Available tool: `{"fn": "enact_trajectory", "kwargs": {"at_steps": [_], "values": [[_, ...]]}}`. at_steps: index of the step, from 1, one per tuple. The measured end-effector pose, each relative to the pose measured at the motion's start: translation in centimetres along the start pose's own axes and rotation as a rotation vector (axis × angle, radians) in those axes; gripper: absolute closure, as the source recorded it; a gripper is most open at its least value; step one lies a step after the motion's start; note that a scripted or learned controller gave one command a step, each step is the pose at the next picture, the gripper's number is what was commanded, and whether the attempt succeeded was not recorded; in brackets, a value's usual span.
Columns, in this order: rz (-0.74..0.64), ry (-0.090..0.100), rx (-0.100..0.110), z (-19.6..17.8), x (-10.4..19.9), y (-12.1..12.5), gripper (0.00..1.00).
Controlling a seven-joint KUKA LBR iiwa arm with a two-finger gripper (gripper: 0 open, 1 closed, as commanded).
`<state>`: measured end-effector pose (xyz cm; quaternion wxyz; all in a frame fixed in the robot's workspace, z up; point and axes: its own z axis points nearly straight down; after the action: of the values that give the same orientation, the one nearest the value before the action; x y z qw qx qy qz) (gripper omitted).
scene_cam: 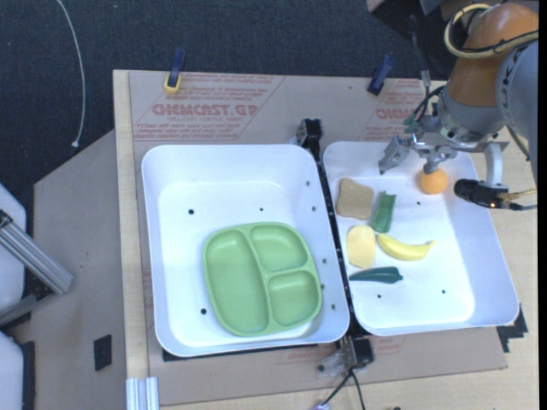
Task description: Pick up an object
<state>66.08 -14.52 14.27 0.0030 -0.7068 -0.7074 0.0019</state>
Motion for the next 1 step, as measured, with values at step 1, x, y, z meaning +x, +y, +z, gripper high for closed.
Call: {"fn": "enact_trajectory", "kwargs": {"at_steps": [1], "values": [[0.0, -0.001, -0.001, 5.35, 0.06, -0.07, 0.0]]}}
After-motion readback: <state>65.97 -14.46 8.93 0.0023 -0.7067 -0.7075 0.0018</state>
